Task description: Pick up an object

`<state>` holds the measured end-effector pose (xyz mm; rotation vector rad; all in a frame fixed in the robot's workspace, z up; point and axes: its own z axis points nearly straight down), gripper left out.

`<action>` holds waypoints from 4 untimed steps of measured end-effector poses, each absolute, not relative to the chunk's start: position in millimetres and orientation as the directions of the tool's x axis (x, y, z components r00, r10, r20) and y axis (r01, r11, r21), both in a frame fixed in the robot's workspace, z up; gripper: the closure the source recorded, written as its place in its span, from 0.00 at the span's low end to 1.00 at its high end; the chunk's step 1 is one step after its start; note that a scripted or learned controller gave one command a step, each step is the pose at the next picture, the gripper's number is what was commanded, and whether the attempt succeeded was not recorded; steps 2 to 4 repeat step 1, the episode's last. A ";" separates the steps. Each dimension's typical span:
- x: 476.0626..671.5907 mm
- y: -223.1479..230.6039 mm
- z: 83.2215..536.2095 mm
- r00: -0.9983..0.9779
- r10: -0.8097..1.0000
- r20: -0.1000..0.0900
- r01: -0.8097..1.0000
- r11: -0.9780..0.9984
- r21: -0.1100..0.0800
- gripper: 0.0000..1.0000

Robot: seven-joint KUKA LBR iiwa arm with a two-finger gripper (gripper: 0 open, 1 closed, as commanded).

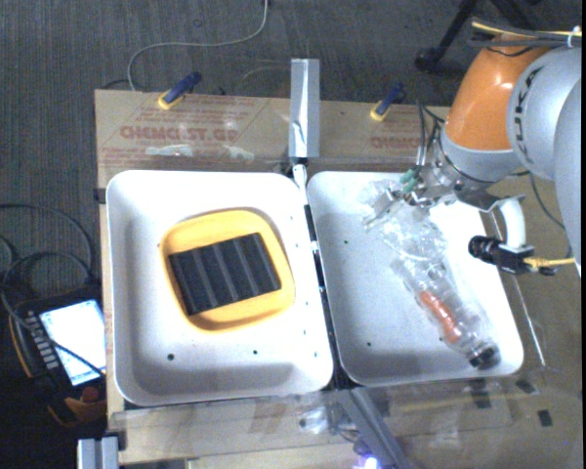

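A: Which step is this? The grey arm with its orange band (pixel 493 115) reaches in from the right, and its end effector (pixel 425 186) hangs over the far edge of the right-hand shallow white bin (pixel 356 291).

B: I'd call it the approach, with nothing lifted yet. Whether the end effector is parted or closed I cannot tell; it is small and tangled with cabling there.

A: And the object to pick?

B: Likeliest the crumpled clear plastic bottle (pixel 435 281), lying slantwise in the right bin, its dark cap toward the near right corner and an orange patch inside. Its far end sits just beside the end effector.

A: What does the next move need?

B: A descent onto the bottle's body. Clear, crinkled plastic may slip or squash, I'd guess, so a centred grip matters.

A: Anything in the way?

B: The bin wall is close. The yellow rounded tray with dark ribbed slats (pixel 230 268) rests in the left white bin (pixel 137 203), well apart. Two blue clamps (pixel 179 89) sit at the tabletop's far edge.
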<state>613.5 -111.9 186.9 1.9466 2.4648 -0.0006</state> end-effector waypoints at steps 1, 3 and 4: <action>624.0 -95.4 251.3 0.075 0.997 -0.004 0.997 -0.075 -0.002 1.00; 624.0 -95.4 251.3 0.075 0.997 -0.004 0.997 -0.075 -0.002 1.00; 624.0 -95.4 251.3 0.075 0.997 -0.004 0.997 -0.075 -0.002 1.00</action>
